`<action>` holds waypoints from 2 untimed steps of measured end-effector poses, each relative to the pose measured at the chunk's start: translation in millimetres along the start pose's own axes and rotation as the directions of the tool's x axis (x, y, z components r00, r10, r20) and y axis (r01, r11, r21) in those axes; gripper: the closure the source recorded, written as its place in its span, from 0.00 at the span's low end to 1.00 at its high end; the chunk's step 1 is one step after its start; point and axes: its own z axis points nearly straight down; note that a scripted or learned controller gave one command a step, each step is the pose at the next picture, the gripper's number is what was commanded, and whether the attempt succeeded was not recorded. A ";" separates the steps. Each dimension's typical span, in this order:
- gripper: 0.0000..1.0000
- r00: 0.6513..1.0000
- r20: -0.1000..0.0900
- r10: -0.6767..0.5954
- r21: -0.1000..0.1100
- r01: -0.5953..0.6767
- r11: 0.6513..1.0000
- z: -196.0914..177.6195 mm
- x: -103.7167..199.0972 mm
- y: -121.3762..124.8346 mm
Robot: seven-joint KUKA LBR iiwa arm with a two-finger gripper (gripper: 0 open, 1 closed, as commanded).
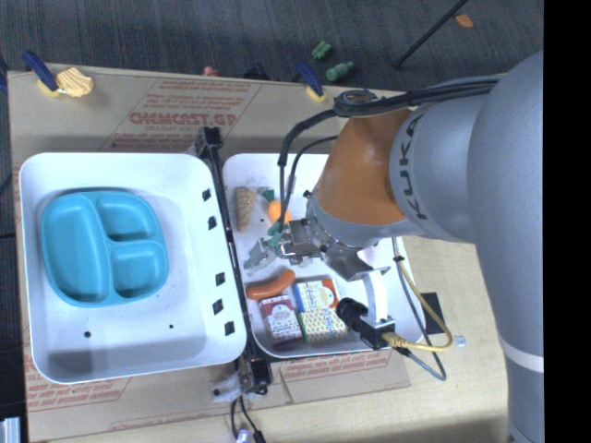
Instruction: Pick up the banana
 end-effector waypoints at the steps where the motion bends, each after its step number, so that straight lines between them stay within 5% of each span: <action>1: 0.00 0.986 0.000 -0.167 -0.001 0.167 0.986 -0.2 76.0 17.5; 2: 0.00 0.984 0.003 -0.179 -0.005 0.179 0.984 -151.5 -14.1 45.6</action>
